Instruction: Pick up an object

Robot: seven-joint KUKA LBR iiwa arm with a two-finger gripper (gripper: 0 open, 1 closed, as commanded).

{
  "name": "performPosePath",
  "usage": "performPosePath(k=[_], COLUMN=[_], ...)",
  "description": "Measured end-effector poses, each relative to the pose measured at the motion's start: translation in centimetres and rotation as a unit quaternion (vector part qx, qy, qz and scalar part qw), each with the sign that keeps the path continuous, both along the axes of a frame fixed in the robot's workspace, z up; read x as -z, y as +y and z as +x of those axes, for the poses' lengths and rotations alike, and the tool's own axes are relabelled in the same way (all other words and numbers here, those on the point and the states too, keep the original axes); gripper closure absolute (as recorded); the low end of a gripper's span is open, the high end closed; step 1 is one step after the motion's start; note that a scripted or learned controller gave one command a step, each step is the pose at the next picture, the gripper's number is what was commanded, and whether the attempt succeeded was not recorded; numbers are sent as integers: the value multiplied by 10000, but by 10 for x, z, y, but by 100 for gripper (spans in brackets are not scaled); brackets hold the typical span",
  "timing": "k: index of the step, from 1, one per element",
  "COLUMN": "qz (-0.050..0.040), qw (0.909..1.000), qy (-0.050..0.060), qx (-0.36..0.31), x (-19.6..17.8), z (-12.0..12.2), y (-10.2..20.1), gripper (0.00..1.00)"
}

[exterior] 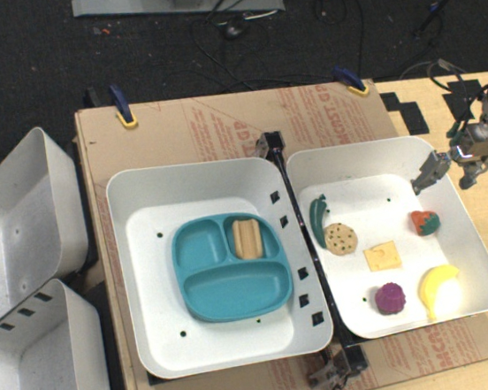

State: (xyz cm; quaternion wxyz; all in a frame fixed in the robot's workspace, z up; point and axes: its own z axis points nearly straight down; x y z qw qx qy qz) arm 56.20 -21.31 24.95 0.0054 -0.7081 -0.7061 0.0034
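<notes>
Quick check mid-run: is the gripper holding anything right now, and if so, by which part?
Nothing is held. The gripper hangs open over the right bin's upper right rim, apart from the strawberry below it.

The cardboard sheet (217, 122) beneath the bins carries red printed lettering, seen reversed and faded; none of it is legible.

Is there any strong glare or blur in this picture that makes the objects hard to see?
In the camera view, light is bright on the right bin, washing out the floor around the banana; the gripper at the right edge looks slightly blurred; the teal tray is sharp.
</notes>
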Motion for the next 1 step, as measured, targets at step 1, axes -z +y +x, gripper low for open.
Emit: performPosePath(k=[1], qz=[-17], qw=[10000], qy=[-62], qx=[-20], x=[-7], z=[3], y=[1], gripper=[0])
